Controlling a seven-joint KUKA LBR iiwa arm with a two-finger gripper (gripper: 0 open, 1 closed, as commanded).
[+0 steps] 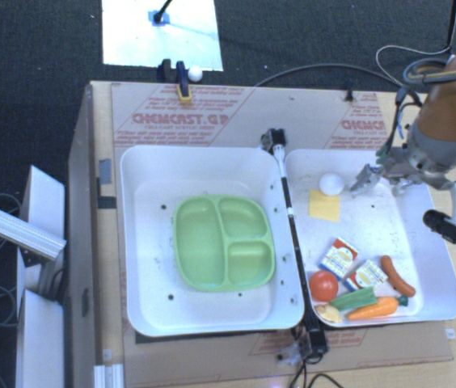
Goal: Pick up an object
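Resting in the left bin (143, 217), a smooth green plastic plate (224, 242) with three rounded compartments sits near the middle, with bare white floor open all around it up to the curved walls. A dark divider strip (290, 217) runs between the two bins where their rims meet. In the right bin (430, 257), a flat yellow cheese-like square (324, 206) lies just below a small white ball (331, 184) near the far-left corner. Toward the near edge, a red tomato (323, 285), two small printed cartons (339, 259), a green vegetable (352, 299), an orange carrot (373, 308) and a reddish sausage (397, 276) crowd together. The bin's middle stays open. The gripper (378, 178) hangs over the far part of this bin, right of the ball, its metal fingers spread apart and holding nothing.
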